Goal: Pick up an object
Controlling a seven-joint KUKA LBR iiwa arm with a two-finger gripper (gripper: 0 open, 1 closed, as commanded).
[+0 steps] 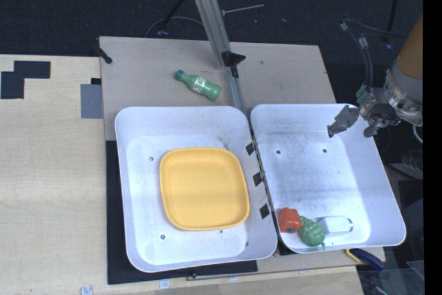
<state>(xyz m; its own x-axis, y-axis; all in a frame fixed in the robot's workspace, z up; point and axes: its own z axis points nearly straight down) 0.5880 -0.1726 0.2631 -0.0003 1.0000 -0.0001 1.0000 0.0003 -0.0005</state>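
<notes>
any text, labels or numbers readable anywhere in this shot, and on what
None can be read.
green bottle, lying on the bench behind the left bin: it has a pale label band, too small and blurred to read.
yellow plate in the left bin: plain, no marking.
red object, green object and white object in the right bin: no lettering visible.
gripper over the right bin's far corner: no visible marking.

The open, empty pincer (pixel 358 122) hovers over the right bin's (pixel 311 169) far corner, yellow plate (pixel 204 188) in the left bin (pixel 138 148).
</notes>
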